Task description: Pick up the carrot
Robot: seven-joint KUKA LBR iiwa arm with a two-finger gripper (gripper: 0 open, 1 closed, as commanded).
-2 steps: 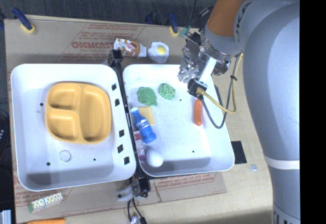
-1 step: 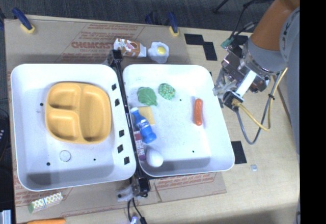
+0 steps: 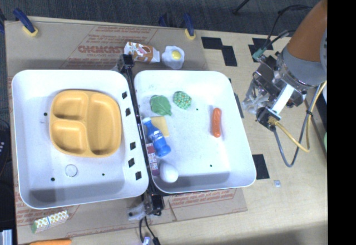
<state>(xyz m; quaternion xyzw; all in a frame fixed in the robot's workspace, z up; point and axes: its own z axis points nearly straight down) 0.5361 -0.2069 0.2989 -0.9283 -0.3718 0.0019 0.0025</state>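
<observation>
One carrot point(image 3: 216, 122) is seen lying lengthwise up-down in the right bin point(image 3: 236, 127), left of the pincer point(image 3: 257, 103), whose spread cannot be told.

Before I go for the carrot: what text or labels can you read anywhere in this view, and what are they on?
"CHEMCAST", red print on the cardboard sheet behind the left bin; the smaller lines around it are blurred.
Small carton: print too small to read.
Blue bottle: label unreadable.
</observation>
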